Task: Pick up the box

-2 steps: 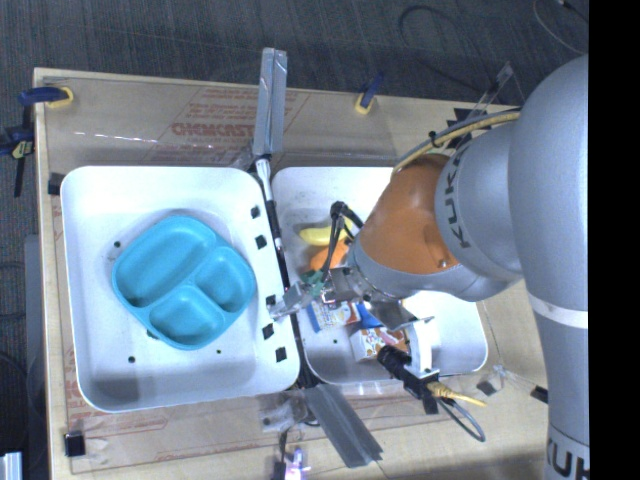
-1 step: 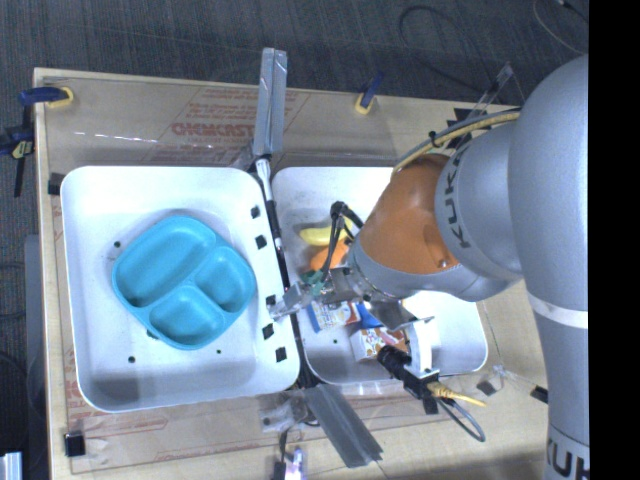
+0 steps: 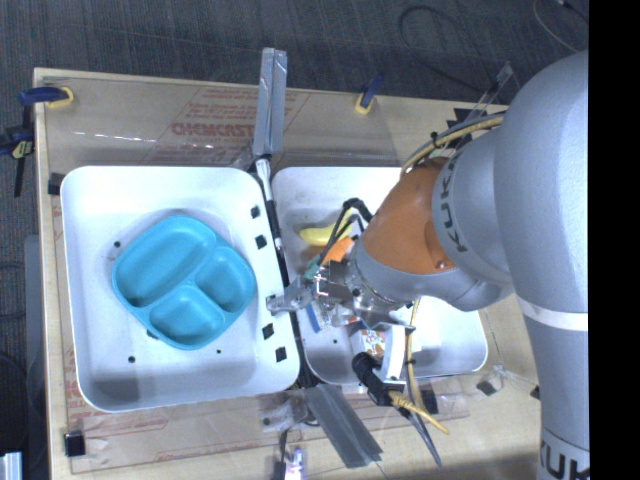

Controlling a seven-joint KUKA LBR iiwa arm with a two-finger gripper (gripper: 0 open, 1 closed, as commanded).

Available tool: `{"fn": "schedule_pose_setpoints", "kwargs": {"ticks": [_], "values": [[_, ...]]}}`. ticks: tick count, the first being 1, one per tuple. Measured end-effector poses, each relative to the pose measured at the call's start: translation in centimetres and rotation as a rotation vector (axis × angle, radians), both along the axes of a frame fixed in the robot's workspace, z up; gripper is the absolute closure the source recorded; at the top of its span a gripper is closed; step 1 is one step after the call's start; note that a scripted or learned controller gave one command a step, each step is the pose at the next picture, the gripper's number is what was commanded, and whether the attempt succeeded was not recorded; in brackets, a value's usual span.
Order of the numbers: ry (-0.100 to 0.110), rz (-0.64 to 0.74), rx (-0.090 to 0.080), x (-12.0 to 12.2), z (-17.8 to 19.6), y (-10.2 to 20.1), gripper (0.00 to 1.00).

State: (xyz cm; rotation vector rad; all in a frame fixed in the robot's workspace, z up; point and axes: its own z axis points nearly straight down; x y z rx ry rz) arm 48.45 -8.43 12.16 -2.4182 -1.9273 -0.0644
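Observation:
My gripper [image 3: 325, 303] is down in the right bin [image 3: 470, 343], close to its left wall, and the wrist hides most of it. Just in front of the wrist lies a small pale item with printed marks [image 3: 384, 346], which may be the box; the arm covers part of it. It lies apart from the gripper's tip, toward the bin's front. I see nothing held by the gripper.
A yellow object [image 3: 318, 235] and a small orange one [image 3: 340, 251] lie at the back left of the right bin. A blue divided tray [image 3: 185, 280] sits in the left bin [image 3: 90, 218]. The arm's grey bulk covers the right bin's right side.

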Motion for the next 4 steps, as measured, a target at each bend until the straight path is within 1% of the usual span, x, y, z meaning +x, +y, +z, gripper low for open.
{"fn": "schedule_pose_setpoints", "kwargs": {"ticks": [1,2,3,4], "values": [[0.016,0.027,0.014,0.7,-0.1,-0.6,0.0],[0.007,0.015,-0.062,2.5,6.9,1.4,0.0],[-0.02,0.021,-0.064,3.2,1.8,0.0,0.0],[0.008,0.003,-0.063,6.2,6.9,4.9,0.0]]}}
